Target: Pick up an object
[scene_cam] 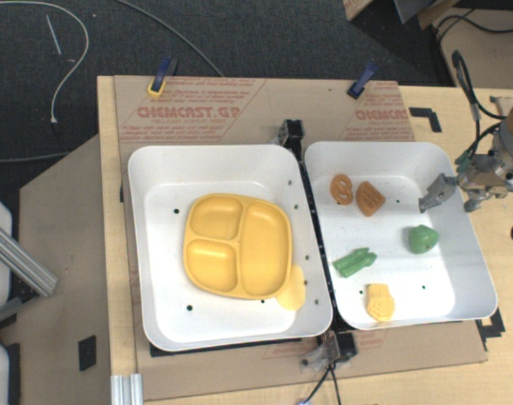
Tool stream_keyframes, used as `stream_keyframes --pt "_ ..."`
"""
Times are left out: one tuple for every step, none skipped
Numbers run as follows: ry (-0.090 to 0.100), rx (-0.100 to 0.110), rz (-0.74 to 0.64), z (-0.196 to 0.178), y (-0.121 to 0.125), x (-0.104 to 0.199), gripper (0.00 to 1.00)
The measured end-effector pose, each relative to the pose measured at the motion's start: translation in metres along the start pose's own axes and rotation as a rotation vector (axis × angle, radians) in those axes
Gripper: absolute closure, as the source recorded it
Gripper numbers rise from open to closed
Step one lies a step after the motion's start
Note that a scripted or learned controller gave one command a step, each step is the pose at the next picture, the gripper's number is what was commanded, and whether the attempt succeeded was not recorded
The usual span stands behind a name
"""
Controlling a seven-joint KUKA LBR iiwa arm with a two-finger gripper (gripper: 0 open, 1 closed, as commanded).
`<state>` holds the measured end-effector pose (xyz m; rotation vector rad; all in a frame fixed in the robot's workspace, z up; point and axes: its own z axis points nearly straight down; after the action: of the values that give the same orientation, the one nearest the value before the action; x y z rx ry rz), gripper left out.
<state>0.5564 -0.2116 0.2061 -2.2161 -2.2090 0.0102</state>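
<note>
Cardboard-topped desk (240, 108), two bins. I see the end effector (449, 188) over the right bin (467, 298), near its far right rim; grip state unclear. Green round toy (422, 240) sits just below it, likely target, untouched.

Red "CHEMCAST GP" print, twice, on the brown board (240, 108) under the bins.

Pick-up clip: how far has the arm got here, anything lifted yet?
Done: nothing lifted; the pretzel, brown waffle piece, green round piece, green pod and yellow corn piece all lie in the right bin. In hand: the pincer sits at that bin's right rim, above the green round piece, with nothing between its fingers. Left: the descent, grasp and lift.
</note>
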Motion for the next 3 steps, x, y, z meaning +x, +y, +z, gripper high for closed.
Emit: stream_keyframes --pt "-0.003 -0.013 -0.004 -0.007 0.003 0.001 0.0" --pt "0.0 -0.006 -0.004 0.052 0.002 0.01 0.0" --pt "-0.001 -0.008 -0.003 0.103 -0.006 0.016 0.0"
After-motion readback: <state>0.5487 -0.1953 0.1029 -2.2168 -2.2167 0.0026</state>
